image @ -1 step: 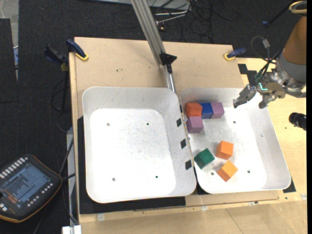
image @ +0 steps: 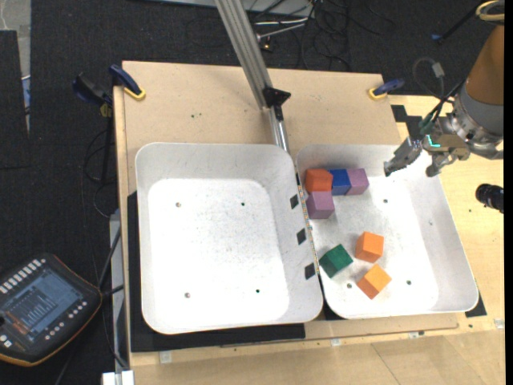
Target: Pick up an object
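White right bin [image: 449,239] held seven blocks. Gripper [image: 418,160] was observed above bin's upper right corner, fingers spread, nothing pinched. Lone orange block [image: 369,246] was judged best target: clear sides. Clustered blocks at left wall best avoided.

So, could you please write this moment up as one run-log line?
gripper: open, holding nothing, over right bin's far edge | blocks: six in right bin, orange block nearest left bin | pick: not yet done
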Robot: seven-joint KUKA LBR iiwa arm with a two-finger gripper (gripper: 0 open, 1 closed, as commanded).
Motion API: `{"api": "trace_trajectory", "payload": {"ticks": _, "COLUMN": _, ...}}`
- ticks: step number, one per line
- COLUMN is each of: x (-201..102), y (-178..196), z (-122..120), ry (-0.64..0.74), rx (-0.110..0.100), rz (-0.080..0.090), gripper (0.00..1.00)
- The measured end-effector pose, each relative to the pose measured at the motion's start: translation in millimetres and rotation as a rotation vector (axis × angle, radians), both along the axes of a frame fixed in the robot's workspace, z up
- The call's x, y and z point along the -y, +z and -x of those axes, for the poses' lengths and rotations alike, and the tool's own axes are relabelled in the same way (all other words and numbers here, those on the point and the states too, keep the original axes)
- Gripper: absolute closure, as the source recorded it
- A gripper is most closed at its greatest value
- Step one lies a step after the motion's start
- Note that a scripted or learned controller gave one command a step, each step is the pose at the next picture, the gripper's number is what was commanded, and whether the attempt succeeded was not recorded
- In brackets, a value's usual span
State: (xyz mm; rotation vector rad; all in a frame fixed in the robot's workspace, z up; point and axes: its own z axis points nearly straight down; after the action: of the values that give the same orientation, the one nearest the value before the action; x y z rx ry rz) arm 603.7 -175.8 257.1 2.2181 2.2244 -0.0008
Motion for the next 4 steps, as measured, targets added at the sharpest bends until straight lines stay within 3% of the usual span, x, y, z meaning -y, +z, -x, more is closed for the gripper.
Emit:
{"api": "trace_trajectory", "payload": {"ticks": 3, "x": 9.3, "y": -164.8, "z": 7.2, "ry": -0.003, "rx": -0.004, "rz": -0.001, "gripper": 0.00}}
{"api": "trace_trajectory", "payload": {"ticks": 4, "x": 9.4, "y": -151.6, "z": 5.4, "ry": -0.003, "rx": 0.002, "rz": 0.000, "gripper": 1.00}}
